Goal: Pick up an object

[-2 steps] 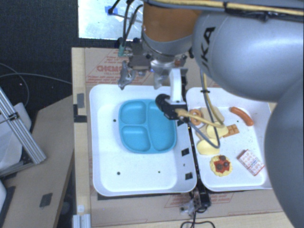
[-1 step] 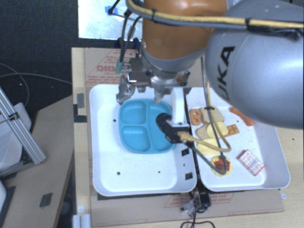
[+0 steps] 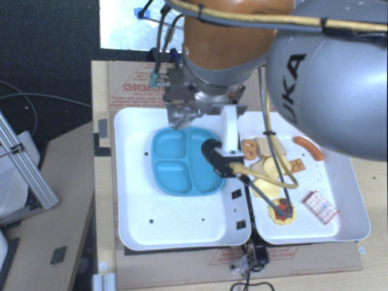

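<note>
The gripper (image 3: 180, 117) hangs at the top edge of the blue tray (image 3: 179, 168) mid-frame, likely to grab it; I cannot tell its grip.

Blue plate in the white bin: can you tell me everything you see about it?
The blue plate is light blue and looks like smooth plastic. It has rounded corners and raised ridges that split it into three sections: two smaller ones at the far side and one wider one nearer the camera. It lies flat, right way up, on the floor of the left bin, toward the bin's right side. The claw hangs at its far edge; I cannot tell whether they touch.
</note>
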`<move>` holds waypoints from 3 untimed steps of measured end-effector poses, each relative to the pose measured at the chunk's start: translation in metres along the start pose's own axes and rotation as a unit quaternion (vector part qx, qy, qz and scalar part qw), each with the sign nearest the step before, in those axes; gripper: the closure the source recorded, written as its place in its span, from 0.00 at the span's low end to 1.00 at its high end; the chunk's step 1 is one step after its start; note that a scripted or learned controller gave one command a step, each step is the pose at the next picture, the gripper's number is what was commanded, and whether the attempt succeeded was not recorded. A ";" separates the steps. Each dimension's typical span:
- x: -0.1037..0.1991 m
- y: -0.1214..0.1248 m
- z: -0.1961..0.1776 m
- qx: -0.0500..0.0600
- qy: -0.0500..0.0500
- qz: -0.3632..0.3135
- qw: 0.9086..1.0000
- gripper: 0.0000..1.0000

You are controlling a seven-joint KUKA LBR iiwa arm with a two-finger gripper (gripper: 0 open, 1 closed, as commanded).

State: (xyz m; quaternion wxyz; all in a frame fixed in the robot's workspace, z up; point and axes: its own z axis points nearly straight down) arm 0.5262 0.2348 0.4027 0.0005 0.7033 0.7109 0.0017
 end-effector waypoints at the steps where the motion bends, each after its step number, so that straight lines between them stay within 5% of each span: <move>1: 0.000 -0.042 0.062 0.004 -0.001 0.002 1.000 1.00; 2: -0.001 -0.036 0.241 0.006 -0.003 0.005 1.000 1.00; 3: -0.019 -0.033 0.243 0.003 -0.001 0.006 1.000 1.00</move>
